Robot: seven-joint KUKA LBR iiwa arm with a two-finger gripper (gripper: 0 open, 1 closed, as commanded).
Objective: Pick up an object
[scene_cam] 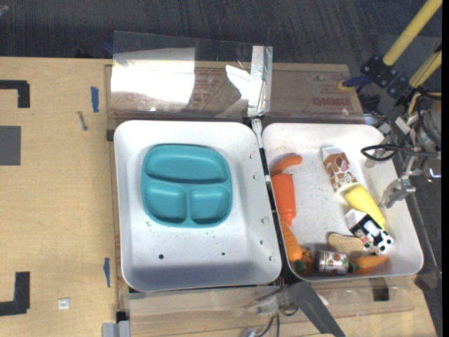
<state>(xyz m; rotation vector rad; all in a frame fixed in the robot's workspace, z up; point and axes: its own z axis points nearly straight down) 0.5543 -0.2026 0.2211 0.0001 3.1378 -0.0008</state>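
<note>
Lower right of frame, front edge of the right bin (410,262): small can (334,261) with red label lying on its side, a carrot (293,246) just left of it, a tan flat piece (344,242) and an orange bit (372,262) beside it. Black-and-white cow-pattern item (372,234) sits just above those, touching a yellow banana-like toy (365,202). Brown-and-white packet (339,169) up toward the bin's back. Orange tube-shaped toy (283,194) runs along the bin's left wall, a curved orange sausage shape (286,163) at its top end.

Left bin (133,244), centre of frame: teal three-compartment plate (186,183), nothing in its compartments.

Gripper (398,192) at the right edge of frame, over the right bin's right rim, apart from all objects; too small and cluttered with cables to tell its jaw state, so cannot tell. Nothing visibly held.

Step, by my read: approach, no pick yet. Next move calls for choosing a target (yellow toy is nearest and fairly clear), moving left over it, then descending. Front-edge clutter looks harder to grasp cleanly.
</note>
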